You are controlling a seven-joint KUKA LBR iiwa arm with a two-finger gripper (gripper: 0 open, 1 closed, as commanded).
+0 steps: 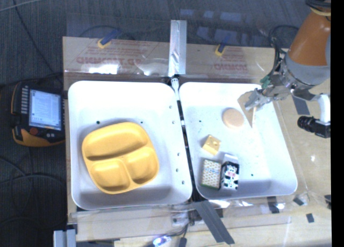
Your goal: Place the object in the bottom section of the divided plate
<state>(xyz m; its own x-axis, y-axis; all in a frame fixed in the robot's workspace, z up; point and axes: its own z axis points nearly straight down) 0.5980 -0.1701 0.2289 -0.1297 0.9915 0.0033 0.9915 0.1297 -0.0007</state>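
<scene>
Reaching in from the right, the grey arm with its orange band [312, 39] carries the hand [257, 99] over the upper part of the right shallow white bin [279, 149]; whether the hand is wide or narrow cannot be told from this slanted view, and nothing shows between its tips. Just beside the hand, to its left, lies one round, flat, peach-coloured disc [233, 118] on the bin floor. Below it sit three more things: one small yellow wedge like a piece of cheese [211, 145], one green-and-white speckled packet [211, 174], and one small black-and-white carton with a cow pattern [230, 176], the last two touching side by side. Any print on the packet and carton is too small to read.

One yellow divided plastic plate [119, 156] with three sections rests in the left shallow white bin [86, 98], well apart from the hand. Faint mirrored red lettering on the brown worktop [123, 52] behind the bins is unreadable. One handheld control pendant with a lit screen [37, 112] lies left of the worktop.
</scene>
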